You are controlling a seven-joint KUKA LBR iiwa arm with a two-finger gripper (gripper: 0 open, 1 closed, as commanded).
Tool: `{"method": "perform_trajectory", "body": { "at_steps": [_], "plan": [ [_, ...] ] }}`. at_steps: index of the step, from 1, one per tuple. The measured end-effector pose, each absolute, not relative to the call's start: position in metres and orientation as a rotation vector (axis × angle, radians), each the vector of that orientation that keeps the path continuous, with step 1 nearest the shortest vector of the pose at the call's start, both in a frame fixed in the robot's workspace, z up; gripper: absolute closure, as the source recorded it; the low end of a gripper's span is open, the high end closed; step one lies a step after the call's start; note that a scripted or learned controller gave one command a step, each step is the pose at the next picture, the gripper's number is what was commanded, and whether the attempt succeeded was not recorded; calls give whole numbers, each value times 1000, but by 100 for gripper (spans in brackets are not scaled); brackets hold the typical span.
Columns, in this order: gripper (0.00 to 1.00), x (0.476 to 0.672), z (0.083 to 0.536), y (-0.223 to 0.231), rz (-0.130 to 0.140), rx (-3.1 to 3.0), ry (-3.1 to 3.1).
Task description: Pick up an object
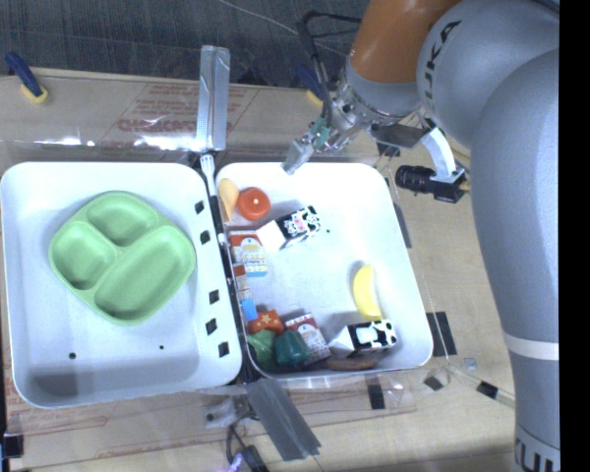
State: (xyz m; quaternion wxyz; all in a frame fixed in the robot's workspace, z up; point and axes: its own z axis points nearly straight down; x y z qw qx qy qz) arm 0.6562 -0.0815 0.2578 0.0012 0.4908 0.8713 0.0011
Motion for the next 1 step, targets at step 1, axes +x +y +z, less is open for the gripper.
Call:
{"method": "perform_trajectory", "body": {
  "at_steps": [1],
  "plan": [
    [100,656,220,-23,-2,1287,2870]
  ]
}}
